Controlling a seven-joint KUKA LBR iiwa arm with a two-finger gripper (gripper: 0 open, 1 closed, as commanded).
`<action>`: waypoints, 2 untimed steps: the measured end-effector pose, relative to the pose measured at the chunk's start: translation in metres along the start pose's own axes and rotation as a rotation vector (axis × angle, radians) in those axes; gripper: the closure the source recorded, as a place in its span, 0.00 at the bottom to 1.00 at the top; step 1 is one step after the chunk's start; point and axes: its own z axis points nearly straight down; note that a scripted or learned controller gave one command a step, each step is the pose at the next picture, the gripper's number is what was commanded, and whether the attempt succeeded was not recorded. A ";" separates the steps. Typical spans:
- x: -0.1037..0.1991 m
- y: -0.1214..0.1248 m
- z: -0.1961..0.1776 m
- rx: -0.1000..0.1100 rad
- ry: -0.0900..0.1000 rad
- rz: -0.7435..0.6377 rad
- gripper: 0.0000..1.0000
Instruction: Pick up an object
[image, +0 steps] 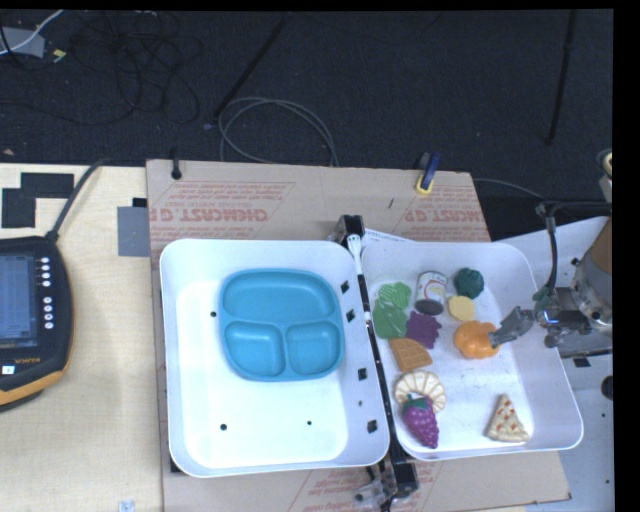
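Note:
The right white bin (545, 400) holds several toy foods. An orange fruit (473, 341) lies near its middle. My gripper (513, 326) reaches in low from the right, and its tip sits right against the orange fruit's right side. A yellow piece (461, 307) and a dark green broccoli (468, 281) lie just behind the fruit. A pizza slice (506, 420) rests at the bin's front right, apart from the gripper.
Also in the right bin: green lettuce (392, 300), a purple piece (422, 327), a sushi roll (432, 285), brown toast (410, 353), a scalloped pastry (419, 385) and purple grapes (422, 422). The left bin (190, 400) holds a blue divided plate (280, 325). A pendant (25, 310) lies far left.

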 end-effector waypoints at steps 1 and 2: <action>0.014 0.027 0.093 0.005 0.003 -0.003 0.00; 0.042 0.099 0.112 0.010 0.002 -0.008 0.00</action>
